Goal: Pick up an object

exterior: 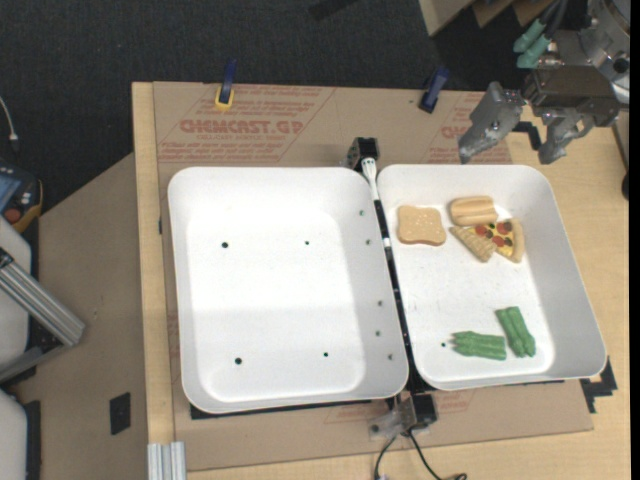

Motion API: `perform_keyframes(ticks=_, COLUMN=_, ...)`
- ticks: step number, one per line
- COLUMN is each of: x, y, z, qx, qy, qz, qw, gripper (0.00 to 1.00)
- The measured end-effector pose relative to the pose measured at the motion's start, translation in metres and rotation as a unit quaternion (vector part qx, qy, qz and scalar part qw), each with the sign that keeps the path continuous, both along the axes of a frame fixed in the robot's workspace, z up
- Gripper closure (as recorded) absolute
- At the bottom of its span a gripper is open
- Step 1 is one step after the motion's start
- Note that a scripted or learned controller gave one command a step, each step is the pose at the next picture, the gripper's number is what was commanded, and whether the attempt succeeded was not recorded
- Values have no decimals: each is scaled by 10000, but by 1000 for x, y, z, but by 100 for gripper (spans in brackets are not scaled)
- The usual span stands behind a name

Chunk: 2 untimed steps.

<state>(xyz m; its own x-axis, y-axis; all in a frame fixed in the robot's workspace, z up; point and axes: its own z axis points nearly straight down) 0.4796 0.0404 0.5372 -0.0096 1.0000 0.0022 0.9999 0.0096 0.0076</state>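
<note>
From the left bin (270,288), which holds nothing, to the right bin (560,268) with bread slice (421,226), roll (472,210), pizza slice (492,240) tapering toward 8 o'clock and 2 green pods (495,338), nothing is picked yet, the gripper (520,123) hovering at 12 o'clock with fingers spread open, empty.

Bread slice (421,226), hot dog (473,210), pizza slice (491,240) in right bin (570,268)

You see the arm (600,28) cut off by the top and right edges, so most of it is lost above the pincer (520,133). The surface (150,268) runs out past the bottom edge. The pizza slice's (495,238) toppings are too small to name.
</note>
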Motion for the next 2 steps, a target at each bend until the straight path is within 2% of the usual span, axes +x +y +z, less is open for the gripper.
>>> perform_keyframes(ticks=1, x=0, y=71, z=-2, qx=-1, qy=22, qz=-6, qw=10000, gripper=0)
perform_keyframes(ticks=2, x=0, y=90, z=-2, qx=-5, qy=23, qz=-33, qw=10000, gripper=0)
